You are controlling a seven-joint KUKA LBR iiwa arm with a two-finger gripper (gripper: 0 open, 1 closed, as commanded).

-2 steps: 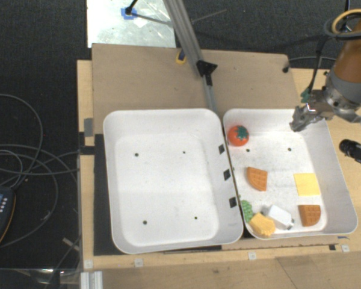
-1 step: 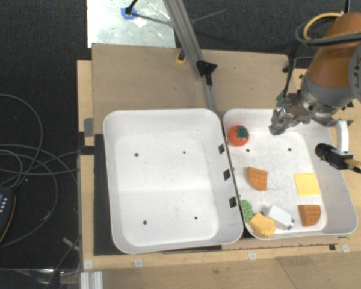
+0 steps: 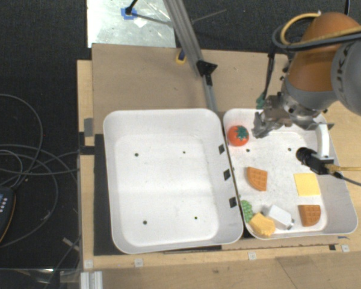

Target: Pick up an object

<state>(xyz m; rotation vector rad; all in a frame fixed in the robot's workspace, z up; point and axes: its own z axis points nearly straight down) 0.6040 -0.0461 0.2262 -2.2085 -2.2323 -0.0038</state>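
Note:
The right bin (image 3: 340,221) holds a red tomato with a green top (image 3: 238,135) at its far left, an orange waffle wedge (image 3: 257,178) in the middle, a yellow square block (image 3: 307,184), a brown waffle piece (image 3: 310,215), a white block (image 3: 280,215), a yellow chunk (image 3: 263,224) and a small green piece (image 3: 246,209). My gripper (image 3: 260,128) hangs above the far part of this bin, just right of the tomato and apart from it. Nothing shows between its fingers.
The left bin (image 3: 117,131) sits beside the right one, joined by black clips (image 3: 226,174). A grey pole (image 3: 189,38) slants across the bench's far side. Cables lie on the floor at the left.

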